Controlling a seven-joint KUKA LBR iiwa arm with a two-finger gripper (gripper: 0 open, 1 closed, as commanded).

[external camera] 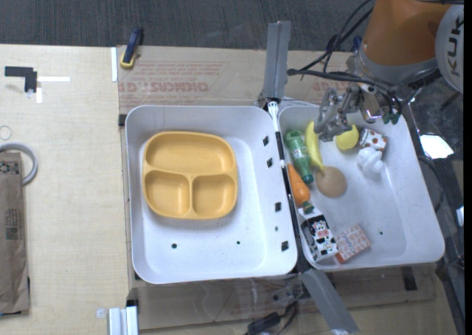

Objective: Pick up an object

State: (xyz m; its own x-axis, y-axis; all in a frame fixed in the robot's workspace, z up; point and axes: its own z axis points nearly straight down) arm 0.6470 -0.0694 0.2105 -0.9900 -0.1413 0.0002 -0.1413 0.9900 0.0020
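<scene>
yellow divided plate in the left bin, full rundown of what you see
The plate is a matte yellow-orange tray, plastic by the look, rounded-rectangular with a raised rim. Ridges split it into three wells: one long well along the far side, two smaller ones on the near side. All three look bare. It lies flat, right way up, in the left bin, toward its far left part, resting on the bin's white floor. Nothing else touches it.

Jaws over banana (315, 147), lemon (347, 138); grip unclear.
</scene>
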